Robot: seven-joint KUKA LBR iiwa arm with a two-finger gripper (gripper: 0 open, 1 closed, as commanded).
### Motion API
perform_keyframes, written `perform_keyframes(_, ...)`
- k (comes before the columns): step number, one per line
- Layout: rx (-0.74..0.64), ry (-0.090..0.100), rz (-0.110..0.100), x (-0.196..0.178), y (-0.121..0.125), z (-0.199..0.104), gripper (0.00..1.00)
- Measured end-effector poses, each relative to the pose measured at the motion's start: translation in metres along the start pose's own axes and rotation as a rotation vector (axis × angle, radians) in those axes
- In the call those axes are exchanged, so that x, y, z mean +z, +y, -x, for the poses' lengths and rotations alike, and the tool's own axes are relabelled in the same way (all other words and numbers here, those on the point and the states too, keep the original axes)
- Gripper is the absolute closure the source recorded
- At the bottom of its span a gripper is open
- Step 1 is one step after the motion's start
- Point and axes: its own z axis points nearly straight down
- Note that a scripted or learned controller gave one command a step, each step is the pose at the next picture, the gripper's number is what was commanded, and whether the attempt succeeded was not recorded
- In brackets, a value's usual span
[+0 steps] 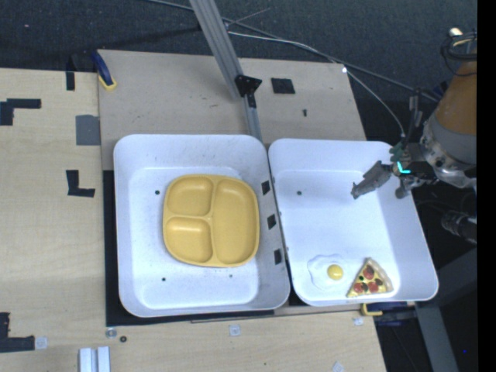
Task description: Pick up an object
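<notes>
In the camera view, a toy fried egg [328,270] and a toy pizza slice [370,279] lie side by side at the near end of the right bin [333,208]. A yellow three-compartment plate [211,219] fills the middle of the left bin [139,208]. My gripper [380,187] hangs over the far right part of the right bin, well away from the egg and the pizza. Its two dark fingers [369,180] are spread apart and open, with nothing between them.
The arm's orange-banded wrist [457,115] reaches in over the right bin's right rim. A grey metal pole [225,45] slants across the bench behind the bins. Cables run over the dark floor at the back.
</notes>
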Motion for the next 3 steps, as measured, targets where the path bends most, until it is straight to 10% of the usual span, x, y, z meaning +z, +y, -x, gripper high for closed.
perform_keyframes(3,0.001,0.0,-0.004,0.102,-0.019,0.0,0.0)
